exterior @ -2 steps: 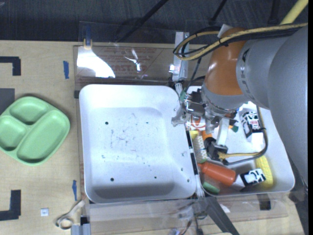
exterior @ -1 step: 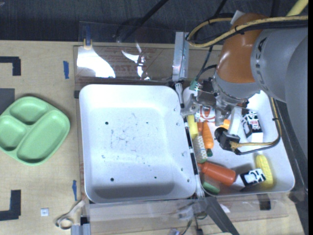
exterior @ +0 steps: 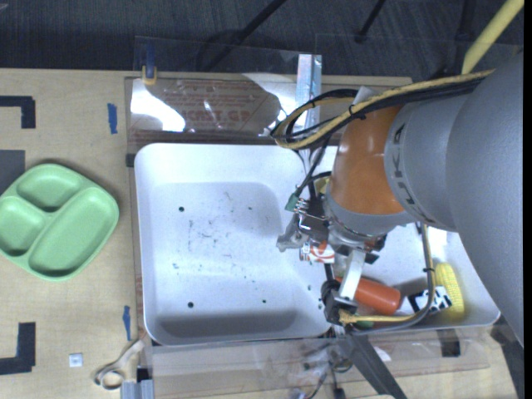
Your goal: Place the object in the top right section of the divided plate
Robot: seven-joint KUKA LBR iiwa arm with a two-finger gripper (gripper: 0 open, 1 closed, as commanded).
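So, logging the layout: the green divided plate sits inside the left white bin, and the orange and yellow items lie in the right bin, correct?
No. The camera view shows the green divided plate on the wooden bench beside the left white bin, not inside it. The orange item and yellow item lie in the right bin.

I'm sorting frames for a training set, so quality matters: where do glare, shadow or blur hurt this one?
Camera view: glare whitens the clear sheet behind the left bin; a soft shadow darkens that bin's near edge; the arm, close to the lens, looks soft-edged; the green plate is evenly lit and sharp.
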